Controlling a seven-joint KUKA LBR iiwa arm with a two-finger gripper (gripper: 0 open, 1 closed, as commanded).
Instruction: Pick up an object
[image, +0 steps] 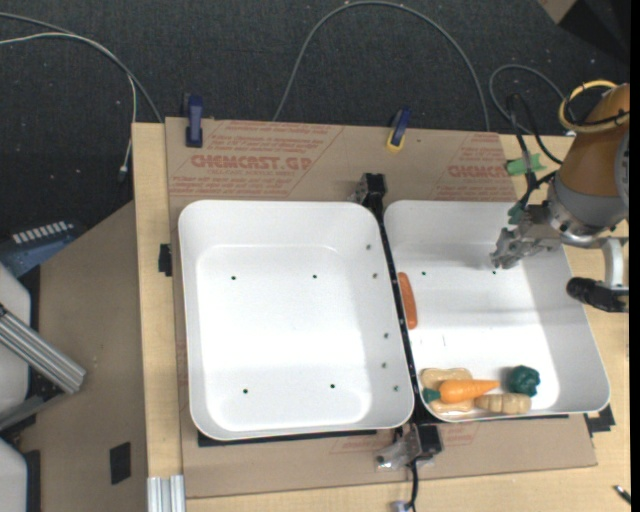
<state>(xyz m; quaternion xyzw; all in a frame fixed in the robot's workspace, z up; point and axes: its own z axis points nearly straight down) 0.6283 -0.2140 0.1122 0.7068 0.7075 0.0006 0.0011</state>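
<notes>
The right bin (500, 310) holds a thin orange stick (408, 300) lying against its left wall. At its near edge lies a cluster: an orange carrot (467, 390), a tan piece (441, 378), a beige piece (504, 404) and a dark green lump (523, 379). My gripper (510, 250) hangs over the far right part of this bin, well away from the cluster. I see nothing between its fingers.
The left bin (290, 320) sits beside the right one on a cardboard sheet (260, 160). A black clamp (372, 186) sits between the bins at the far edge and another (415, 440) at the near edge. Cables (520, 100) trail behind the arm.
</notes>
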